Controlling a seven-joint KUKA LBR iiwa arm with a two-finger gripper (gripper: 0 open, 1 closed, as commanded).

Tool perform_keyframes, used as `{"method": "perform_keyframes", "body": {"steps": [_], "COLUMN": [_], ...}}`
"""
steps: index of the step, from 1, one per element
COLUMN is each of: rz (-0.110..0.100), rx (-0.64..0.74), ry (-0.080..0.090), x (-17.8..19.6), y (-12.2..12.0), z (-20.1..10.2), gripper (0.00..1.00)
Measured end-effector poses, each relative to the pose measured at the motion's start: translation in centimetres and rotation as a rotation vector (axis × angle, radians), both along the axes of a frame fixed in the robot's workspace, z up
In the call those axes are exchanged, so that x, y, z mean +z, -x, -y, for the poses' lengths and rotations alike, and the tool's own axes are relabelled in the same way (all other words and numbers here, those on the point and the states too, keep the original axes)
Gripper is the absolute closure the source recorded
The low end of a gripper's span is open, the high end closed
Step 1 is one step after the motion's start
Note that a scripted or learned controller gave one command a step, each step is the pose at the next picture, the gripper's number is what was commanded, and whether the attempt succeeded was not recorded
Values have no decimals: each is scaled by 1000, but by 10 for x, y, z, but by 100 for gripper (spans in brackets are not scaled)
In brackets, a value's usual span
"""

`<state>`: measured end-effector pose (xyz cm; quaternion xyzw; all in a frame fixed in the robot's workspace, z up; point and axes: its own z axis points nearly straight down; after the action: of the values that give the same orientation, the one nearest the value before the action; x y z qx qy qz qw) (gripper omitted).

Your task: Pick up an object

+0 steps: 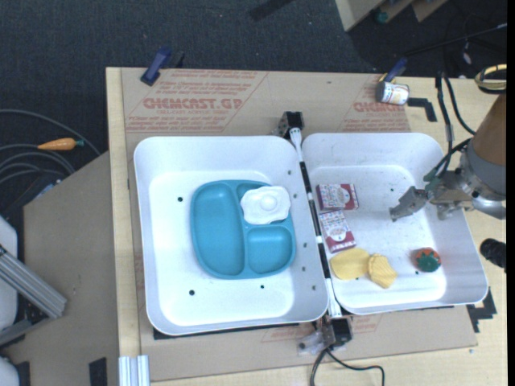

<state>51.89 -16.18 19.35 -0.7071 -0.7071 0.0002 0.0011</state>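
My gripper (405,207) hangs over the right bin (378,147), whether spread I cannot tell. The red-green ball (427,259) lies just below, alone, yellow pieces (364,266) beyond; I should descend centred on it, off the wall.

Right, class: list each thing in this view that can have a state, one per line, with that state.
Gripper: above the right bin, holding nothing.
Blue tray: flat in the left bin.
White piece: resting on the blue tray.
Red packets: lying flat by the divider.
Yellow items: lying side by side.
Red-green toy: loose, apart from the gripper.
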Motion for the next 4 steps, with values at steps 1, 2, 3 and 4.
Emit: {"method": "perform_keyframes", "body": {"steps": [1,2,3,4], "rz": [0,5,4,4], "rx": [0,2,2,2], "ry": [0,2,2,2], "x": [-110,-98,-99,-109], "y": [-100,-102,-101,-148], "z": [-4,-4,-4,-71], "gripper": [0,100,0,0]}}
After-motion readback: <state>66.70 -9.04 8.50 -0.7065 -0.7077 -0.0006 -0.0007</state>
